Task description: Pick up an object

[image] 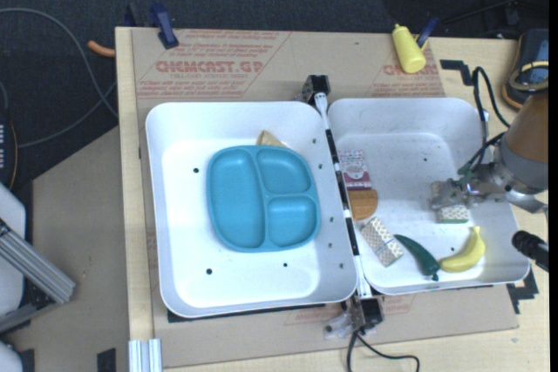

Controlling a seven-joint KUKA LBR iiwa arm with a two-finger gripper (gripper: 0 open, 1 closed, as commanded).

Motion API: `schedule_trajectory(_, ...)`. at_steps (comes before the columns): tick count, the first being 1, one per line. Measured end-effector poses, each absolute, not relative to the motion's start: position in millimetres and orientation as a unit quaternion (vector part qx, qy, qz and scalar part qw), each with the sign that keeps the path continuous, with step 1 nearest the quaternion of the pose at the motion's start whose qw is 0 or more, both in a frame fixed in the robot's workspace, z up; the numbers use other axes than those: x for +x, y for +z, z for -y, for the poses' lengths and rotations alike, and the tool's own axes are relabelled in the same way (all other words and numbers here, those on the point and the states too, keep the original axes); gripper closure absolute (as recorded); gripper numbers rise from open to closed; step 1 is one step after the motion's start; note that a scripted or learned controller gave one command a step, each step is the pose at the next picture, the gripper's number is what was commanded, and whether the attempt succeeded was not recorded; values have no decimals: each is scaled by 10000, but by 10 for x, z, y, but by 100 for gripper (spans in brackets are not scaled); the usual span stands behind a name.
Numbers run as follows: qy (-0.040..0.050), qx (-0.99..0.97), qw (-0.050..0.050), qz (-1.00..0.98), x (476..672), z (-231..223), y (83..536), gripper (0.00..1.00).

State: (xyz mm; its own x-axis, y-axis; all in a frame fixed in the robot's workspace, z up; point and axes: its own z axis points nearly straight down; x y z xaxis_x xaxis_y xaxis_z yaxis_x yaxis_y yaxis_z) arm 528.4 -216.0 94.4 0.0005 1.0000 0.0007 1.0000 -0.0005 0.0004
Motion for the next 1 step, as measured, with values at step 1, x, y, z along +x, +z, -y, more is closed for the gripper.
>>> schedule_trajectory(1,-12,-7061,-10,7081,5765,1538,1610,100)
